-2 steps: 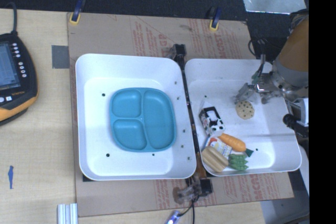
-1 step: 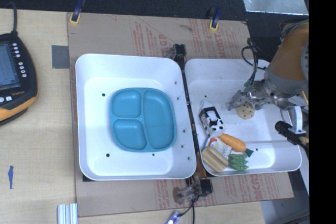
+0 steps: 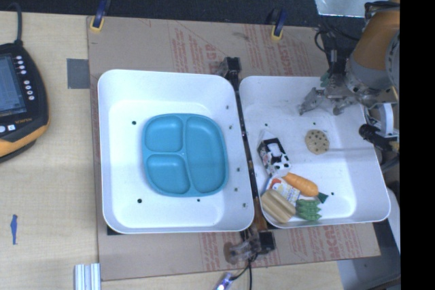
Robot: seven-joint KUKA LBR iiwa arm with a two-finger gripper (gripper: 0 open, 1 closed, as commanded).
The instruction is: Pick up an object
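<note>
Candidates for the pick all lie in the right bin [image 3: 353, 210]. Cookie [image 3: 317, 141]: flat, round, alone mid-floor, nothing touching it. Small black-and-white toy [image 3: 274, 155]: to the cookie's left, close to the wall shared with the other bin. Near-left corner holds a cluster packed together: carrot [image 3: 301, 183], a green leafy piece [image 3: 310, 209] and a tan ridged block [image 3: 276, 206], all touching or overlapping, with a white item partly buried between them.

My gripper [image 3: 327, 99] sits over the far part of the same bin, beyond the cookie and apart from it. Fingers are spread wide, tips pointing down toward the bin floor; whether they touch it I cannot tell. Nothing lies between them.

Left bin [image 3: 109, 166] holds a blue divided plate [image 3: 185, 153], centred, not involved.

Status: nothing grasped, nothing lifted. Every object rests on the bin floor. The whole pick remains: choose a target, come over it, descend, close, lift. My judgement: the cookie is nearest and uncluttered, but lies very flat, so the fingers may slide over it. The cluster is taller but crowded.
</note>
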